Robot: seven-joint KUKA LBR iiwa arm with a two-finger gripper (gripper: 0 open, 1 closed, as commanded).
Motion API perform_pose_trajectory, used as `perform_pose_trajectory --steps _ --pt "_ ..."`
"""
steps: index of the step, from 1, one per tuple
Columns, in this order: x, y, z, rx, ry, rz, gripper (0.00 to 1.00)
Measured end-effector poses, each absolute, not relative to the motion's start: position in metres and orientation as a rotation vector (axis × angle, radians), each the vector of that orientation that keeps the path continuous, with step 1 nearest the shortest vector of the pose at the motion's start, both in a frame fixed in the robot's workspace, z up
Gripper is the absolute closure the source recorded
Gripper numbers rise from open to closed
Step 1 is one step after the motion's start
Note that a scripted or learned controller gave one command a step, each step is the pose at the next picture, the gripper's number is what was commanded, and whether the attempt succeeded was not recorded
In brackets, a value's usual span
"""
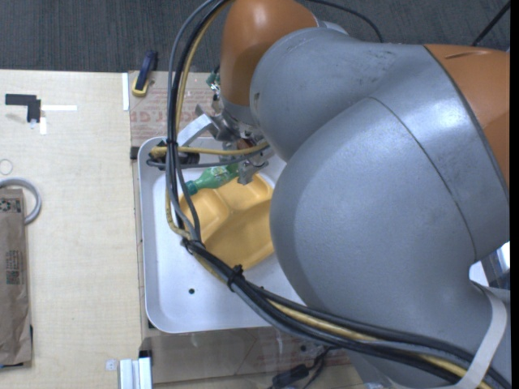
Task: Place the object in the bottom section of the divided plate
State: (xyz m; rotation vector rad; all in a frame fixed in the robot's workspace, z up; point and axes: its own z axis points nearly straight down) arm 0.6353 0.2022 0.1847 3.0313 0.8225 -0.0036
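A yellow divided plate [235,221] lies in the white bin [166,298], with much of it hidden under the grey arm. A green object [207,181] lies across the plate's upper left rim. Its right end reaches up to the gripper [243,167], which hangs over the plate's top edge. The arm's wrist and orange band cover the gripper from above. Whether the green object sits between the gripper's tips is not visible.
Black and yellow cables [174,160] loop down the bin's left side and across the plate. Left of the bin on the wooden bench top are a brown paper bag [12,274], a black bracket [23,102] and a yellow-and-blue tool [144,73].
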Motion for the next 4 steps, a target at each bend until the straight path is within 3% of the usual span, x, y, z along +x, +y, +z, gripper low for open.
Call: perform_pose_trajectory --steps 1,2,3,4 --pt "0.646 0.226 0.148 3.096 0.528 -0.002 1.0" --pt "0.586 0.228 0.105 3.088 0.569 0.046 1.0" --pt "0.579 0.227 0.159 3.124 0.307 -0.002 1.0" --pt "0.579 0.227 0.159 3.124 0.308 -0.003 0.0"
